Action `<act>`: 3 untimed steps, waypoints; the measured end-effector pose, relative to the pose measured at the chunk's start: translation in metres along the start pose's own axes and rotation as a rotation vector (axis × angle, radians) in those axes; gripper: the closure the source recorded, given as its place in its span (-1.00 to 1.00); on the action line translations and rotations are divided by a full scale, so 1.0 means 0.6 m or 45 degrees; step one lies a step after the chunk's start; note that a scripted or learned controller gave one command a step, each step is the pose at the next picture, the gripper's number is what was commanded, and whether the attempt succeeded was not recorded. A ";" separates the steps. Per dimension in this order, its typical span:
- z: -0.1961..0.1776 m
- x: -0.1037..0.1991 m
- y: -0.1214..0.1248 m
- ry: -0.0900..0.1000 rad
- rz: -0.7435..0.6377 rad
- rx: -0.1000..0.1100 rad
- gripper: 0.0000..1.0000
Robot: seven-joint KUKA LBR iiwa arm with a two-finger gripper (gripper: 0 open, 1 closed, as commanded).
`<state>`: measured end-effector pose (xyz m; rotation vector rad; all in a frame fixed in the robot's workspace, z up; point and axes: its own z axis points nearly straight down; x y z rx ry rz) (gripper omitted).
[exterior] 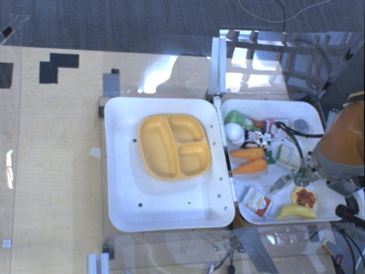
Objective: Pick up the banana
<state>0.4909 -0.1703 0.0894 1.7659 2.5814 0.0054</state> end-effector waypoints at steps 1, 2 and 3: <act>-0.001 -0.027 -0.009 0.000 -0.360 -0.004 -1.00; 0.000 -0.015 -0.007 0.002 0.015 0.001 -1.00; -0.001 0.006 0.006 -0.005 -0.430 -0.006 -1.00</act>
